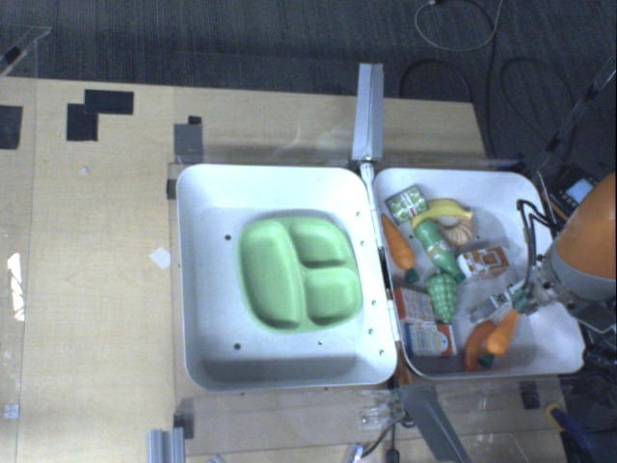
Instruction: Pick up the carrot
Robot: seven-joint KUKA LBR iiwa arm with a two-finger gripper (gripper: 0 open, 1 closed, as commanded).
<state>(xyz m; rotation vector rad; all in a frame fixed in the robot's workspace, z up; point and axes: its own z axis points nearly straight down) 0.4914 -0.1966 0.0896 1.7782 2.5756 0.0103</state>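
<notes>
Two orange carrot-like pieces lie in the right bin (549, 350). One carrot (501, 332) with a green tip sits near the front right, next to a darker orange piece (473, 343). A second orange carrot shape (396, 243) rests along the bin's left wall. My gripper (501, 305) reaches in from the right and sits directly over the upper end of the front carrot, touching or nearly touching it. The arm's orange band (590, 234) is at the right edge.
The right bin also holds a banana (442, 210), a green-white carton (406, 202), a green bottle (436, 245), a knobbly green vegetable (443, 295), a brown box (481, 259) and flat packets (424, 322). A green divided plate (297, 270) lies in the left bin (207, 336).
</notes>
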